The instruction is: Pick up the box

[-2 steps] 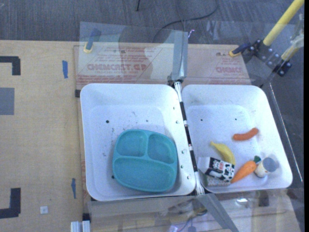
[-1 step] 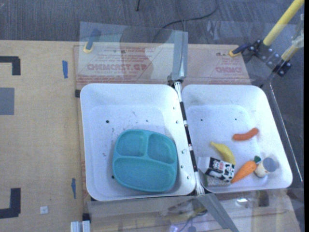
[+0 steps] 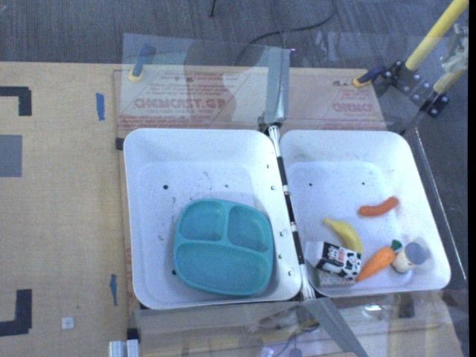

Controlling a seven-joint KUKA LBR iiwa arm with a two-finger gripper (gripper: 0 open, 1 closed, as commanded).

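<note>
White bins: the left bin [image 3: 141,162] and the right bin [image 3: 416,162] sit side by side on the bench [image 3: 59,222], their inner rims touching.
Box: the box [image 3: 338,261], small with black and white print, lies in the right bin near its front left corner, close to the wall shared with the left bin.
Banana: a yellow banana [image 3: 343,233] lies just behind the box, nearly touching it.
Carrot: an orange carrot [image 3: 376,262] lies tilted just to the right of the box, its green end pointing up and right.
Round item: a pale object with a grey-blue top [image 3: 411,256] rests beside the carrot's green end; what it is cannot be told.
Orange piece: a curved orange piece [image 3: 378,207] lies apart from the others, further back in the right bin.
Plate: a teal divided plate [image 3: 223,248] lies flat in the left bin, toward its front.
Bench marks: blue tape [image 3: 100,106] and black squares mark the wooden surface.
End effector: whether wide or narrow cannot be told.
</note>
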